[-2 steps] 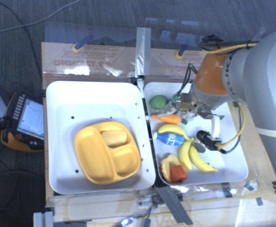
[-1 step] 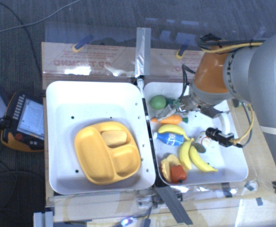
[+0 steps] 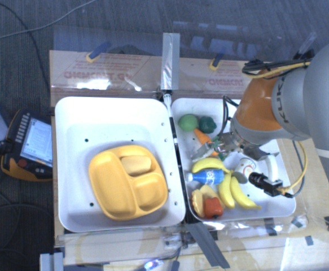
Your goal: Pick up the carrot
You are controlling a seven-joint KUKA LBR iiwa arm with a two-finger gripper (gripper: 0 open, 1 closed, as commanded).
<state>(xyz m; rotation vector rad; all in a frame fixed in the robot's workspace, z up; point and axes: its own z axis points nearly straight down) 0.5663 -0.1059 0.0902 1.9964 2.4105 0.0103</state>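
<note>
The carrot [image 3: 201, 135] is a small orange stick lying at a slant in the right bin [image 3: 285, 208], just below a green ball [image 3: 188, 122] and a darker green piece [image 3: 207, 123]. My gripper [image 3: 210, 148] hangs low over the bin, right at the carrot's lower end and above a banana [image 3: 208, 165]. The wrist hides part of what lies under it. Whether the carrot is touched, I cannot tell.
A yellow divided plate [image 3: 128, 180] sits in the left bin [image 3: 74, 129]. In the right bin lie more bananas [image 3: 237, 194], a blue bottle [image 3: 208, 178], a red piece [image 3: 212, 206] and a white cup [image 3: 245, 166]. A teach pendant [image 3: 30, 145] lies left of the bench.
</note>
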